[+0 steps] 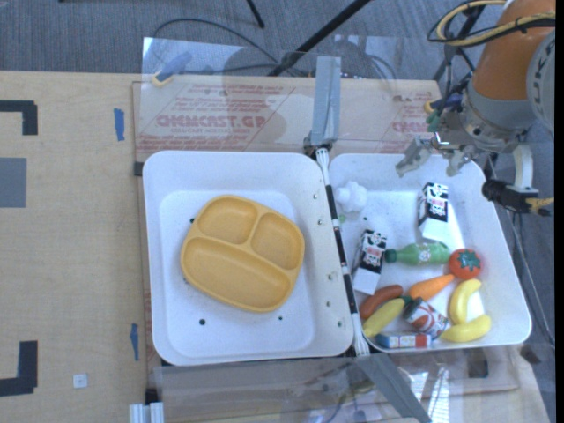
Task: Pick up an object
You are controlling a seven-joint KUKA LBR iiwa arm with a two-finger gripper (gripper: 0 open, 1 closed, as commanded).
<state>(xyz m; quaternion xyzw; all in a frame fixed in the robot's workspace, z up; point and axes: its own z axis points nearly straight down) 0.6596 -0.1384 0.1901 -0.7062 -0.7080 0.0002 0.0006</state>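
- Two shallow white bins sit side by side; the right bin [515, 282] carries every loose item, and its nearest corner is the most crowded.
- Nearest the camera lie a yellow banana [467, 328], a small flat packet [407, 340] and a can-like piece [426, 317], all touching or overlapping, so a clean grip there looks doubtful.
- Just behind them are a red-and-yellow sausage shape [381, 308], a carrot [432, 285] and a tomato [464, 263]. They look like light, hard, smooth plastic toys; my guess is the rounded ones would slip or roll under a pinch.
- Mid-bin, a green bottle [418, 254] lies on its side, with a small cow-print carton [371, 256] beside it near the dividing wall.
- Farther back, a second cow-print carton [435, 210] lies fairly apart from the rest. Flat-sided, stiff and probably light, it seems the best candidate: take it across its narrow width, near the middle.
- A white lump [351, 196] rests by the divider; I cannot tell what it is.
- The left bin [167, 236] holds a yellow divided plate [243, 252].
- Farthest, the gripper [435, 153] hangs over the right bin's far rim, fingers spread wide with nothing between them, near the second carton.
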